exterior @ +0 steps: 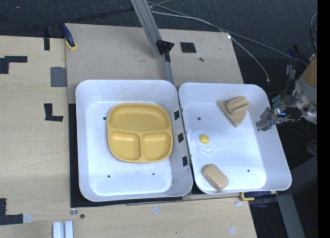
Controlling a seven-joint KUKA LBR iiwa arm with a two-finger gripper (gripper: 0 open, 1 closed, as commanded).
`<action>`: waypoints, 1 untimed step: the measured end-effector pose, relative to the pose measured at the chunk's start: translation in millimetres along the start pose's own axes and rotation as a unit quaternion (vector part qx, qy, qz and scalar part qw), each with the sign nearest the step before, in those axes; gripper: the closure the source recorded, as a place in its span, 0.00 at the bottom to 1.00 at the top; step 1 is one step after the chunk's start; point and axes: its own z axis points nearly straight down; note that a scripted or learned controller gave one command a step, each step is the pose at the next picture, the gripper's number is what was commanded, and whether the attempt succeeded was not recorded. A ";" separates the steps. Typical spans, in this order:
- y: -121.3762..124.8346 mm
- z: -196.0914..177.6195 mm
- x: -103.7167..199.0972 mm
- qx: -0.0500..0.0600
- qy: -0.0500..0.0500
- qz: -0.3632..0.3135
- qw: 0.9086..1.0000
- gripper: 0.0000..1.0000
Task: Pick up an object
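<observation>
Arm hangs beside right bin, seemingly.

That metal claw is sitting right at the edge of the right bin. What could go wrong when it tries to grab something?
The tool sits over the right bin's rim, so it might bump the wall going down. The nearest item, the tan wedge, has slanted sides and may slip out. The fried egg toy lies flat, leaving little to pinch.
</observation>
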 end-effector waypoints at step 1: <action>18.4 6.8 51.9 0.001 0.000 -0.002 1.000 1.00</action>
